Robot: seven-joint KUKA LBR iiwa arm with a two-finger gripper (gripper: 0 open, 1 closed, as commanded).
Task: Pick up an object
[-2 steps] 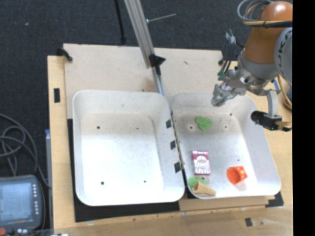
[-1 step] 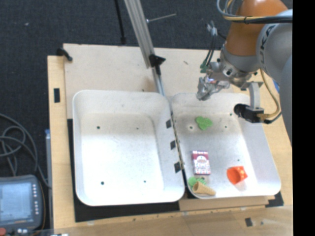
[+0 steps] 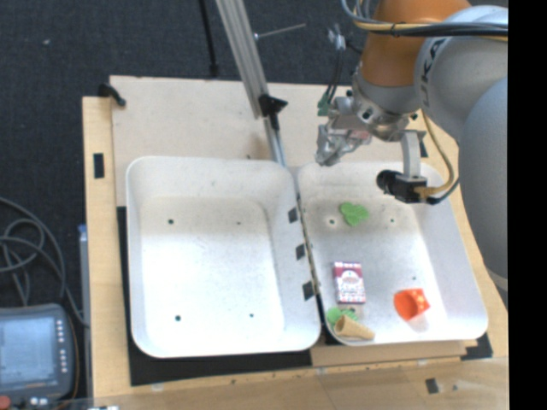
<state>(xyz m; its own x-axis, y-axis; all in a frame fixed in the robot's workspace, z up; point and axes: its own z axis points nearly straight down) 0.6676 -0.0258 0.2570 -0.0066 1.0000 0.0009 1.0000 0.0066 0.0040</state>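
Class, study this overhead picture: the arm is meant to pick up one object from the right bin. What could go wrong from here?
1. The gripper hangs over the right bin's far-left corner, beside the rim and divider; going down there, it may hit them.
2. The ice-cream cone lies against the near wall, probably awkward to grasp.
3. The small box lies flat, so fingers could slide off.

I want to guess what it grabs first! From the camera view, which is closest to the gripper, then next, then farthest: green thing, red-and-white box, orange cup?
1. Green thing, just below the gripper.
2. Red-and-white box, mid-bin.
3. Orange cup, bin's front right.
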